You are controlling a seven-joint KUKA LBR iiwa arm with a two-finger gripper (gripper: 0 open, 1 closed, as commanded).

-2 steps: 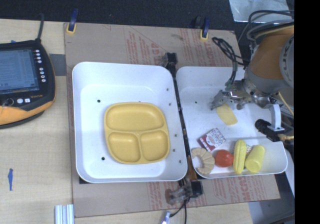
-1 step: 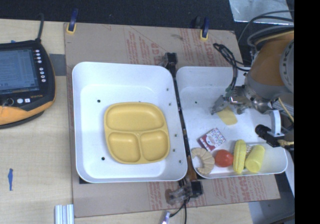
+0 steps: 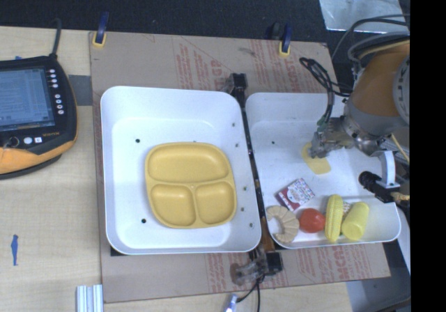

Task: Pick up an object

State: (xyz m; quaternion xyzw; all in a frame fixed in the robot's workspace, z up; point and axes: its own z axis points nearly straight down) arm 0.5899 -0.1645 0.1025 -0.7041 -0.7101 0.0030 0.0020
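Touching the pale yellow piece (image 3: 318, 164), the pincer (image 3: 322, 147) hangs above it, grip state unclear.

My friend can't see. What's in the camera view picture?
The robot's tool is down over a pale yellow piece in the right bin, near toy foods. A yellow divided plate lies in the left bin.

The arm (image 3: 380, 88) runs out past the right edge, so most of its body is cut off. Its gripper (image 3: 322, 147) covers the top of a pale yellow piece (image 3: 318, 164), whose shape I cannot make out. The handheld screen (image 3: 31, 112) is clipped by the left edge, its text too small to read.
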